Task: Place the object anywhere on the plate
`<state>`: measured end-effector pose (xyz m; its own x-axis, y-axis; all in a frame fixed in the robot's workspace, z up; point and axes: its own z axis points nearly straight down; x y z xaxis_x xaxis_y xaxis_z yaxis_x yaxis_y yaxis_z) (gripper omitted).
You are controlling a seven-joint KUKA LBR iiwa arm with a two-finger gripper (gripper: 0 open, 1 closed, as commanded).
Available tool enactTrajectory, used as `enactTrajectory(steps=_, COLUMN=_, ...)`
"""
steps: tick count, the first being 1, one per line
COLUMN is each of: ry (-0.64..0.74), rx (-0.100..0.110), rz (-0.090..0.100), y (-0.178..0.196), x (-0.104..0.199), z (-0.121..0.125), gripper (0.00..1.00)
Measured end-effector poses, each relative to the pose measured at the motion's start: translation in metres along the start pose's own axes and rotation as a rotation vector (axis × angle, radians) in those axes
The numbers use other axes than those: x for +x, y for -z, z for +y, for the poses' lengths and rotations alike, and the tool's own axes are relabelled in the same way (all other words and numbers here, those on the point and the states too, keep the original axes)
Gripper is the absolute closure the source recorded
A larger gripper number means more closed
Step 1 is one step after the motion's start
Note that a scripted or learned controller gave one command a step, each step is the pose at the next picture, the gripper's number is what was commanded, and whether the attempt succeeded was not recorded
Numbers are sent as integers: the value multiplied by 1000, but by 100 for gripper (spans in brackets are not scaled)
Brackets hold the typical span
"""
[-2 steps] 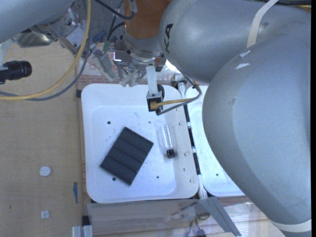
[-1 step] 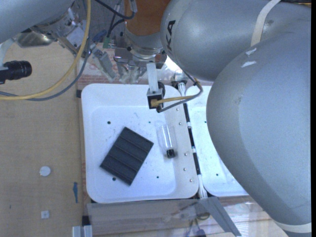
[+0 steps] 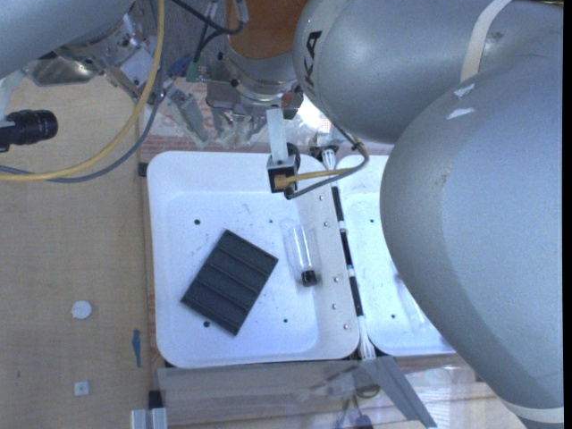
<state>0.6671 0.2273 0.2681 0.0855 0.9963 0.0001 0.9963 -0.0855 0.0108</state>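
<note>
**Arm and tool.** The grey arm (image 3: 465,195) enters from the right and covers most of the right bin (image 3: 386,324). The gripper (image 3: 239,121) hangs over the far rim of the left bin (image 3: 170,266), at the back edge of the bench. Its opening cannot be determined from this view, and nothing can be seen in its grasp.

**Left bin contents.**
- Black ribbed slab (image 3: 230,281) – a flat rectangle lying on the bin floor, left of centre and turned at a diagonal to the bin walls.
- Clear tube (image 3: 298,247) – lying on its side near the bin's right wall (black cap at the near end). It is beside the slab and apart from it, not on it.

**Relative position.** Both items lie on the bin floor, nearer the camera than the gripper and clear of it.
</note>
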Motion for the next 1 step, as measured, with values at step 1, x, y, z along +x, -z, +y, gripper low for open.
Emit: enactTrajectory(steps=1, ry=55, rx=10, rz=0, y=-30, x=-8, z=-45, gripper=100)
